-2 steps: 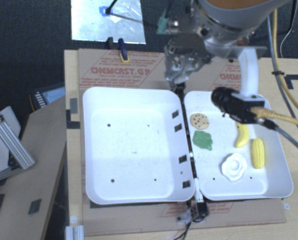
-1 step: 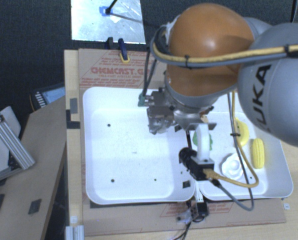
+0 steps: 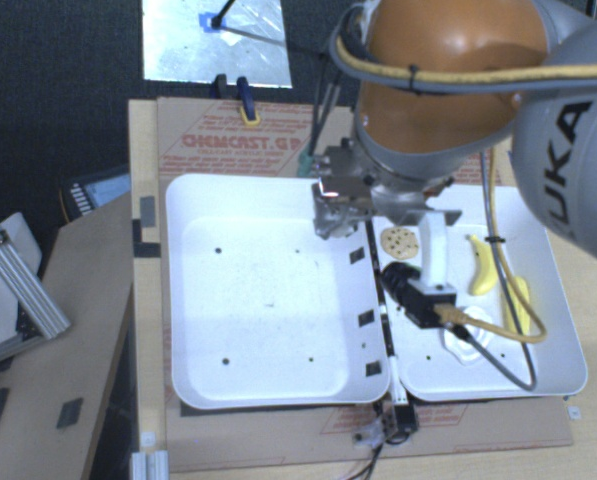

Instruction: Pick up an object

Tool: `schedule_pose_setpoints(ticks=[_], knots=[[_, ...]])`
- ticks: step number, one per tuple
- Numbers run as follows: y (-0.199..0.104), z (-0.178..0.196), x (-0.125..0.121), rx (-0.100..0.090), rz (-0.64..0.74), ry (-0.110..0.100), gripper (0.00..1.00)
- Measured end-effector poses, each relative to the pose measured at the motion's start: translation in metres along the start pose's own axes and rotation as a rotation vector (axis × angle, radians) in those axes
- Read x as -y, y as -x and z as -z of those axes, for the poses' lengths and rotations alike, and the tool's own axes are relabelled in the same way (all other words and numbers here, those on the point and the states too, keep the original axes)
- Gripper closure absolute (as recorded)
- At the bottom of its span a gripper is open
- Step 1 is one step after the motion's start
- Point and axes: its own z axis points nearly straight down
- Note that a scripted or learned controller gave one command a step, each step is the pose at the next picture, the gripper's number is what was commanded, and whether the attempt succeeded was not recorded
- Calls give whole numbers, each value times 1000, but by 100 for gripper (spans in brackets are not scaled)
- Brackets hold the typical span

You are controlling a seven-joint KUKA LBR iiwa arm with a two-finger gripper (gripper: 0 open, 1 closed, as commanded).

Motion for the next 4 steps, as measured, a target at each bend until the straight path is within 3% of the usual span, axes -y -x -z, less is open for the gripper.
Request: schedule_pose_setpoints(ticks=[1,3,4], knots=[[80,-10,12,3,-6,-4,100],[-19,69,12,-2,10,1,100],[-69,61,-89,0,7,0,100]])
